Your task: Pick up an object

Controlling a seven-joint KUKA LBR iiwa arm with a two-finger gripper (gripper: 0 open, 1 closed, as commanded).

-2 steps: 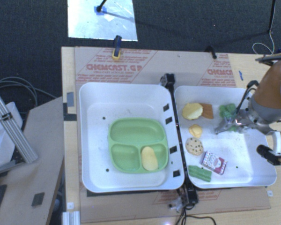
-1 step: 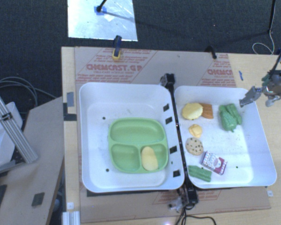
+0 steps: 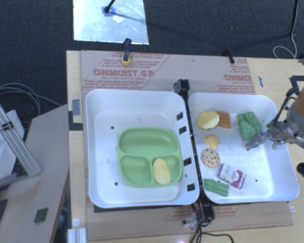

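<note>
Nearest the lens, a flat green bar (image 3: 216,187) lies by the right white bin's (image 3: 286,186) front wall, while the likeliest pick, a soft-looking, light crumpled green lump (image 3: 248,125) running front-to-back, sits beside the gripper (image 3: 257,140), whose state I cannot tell; pinch across its narrow width.

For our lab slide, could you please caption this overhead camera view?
KUKA arm's gripper poised over the right bin beside a green toy; a green tray fills the left bin.
</note>
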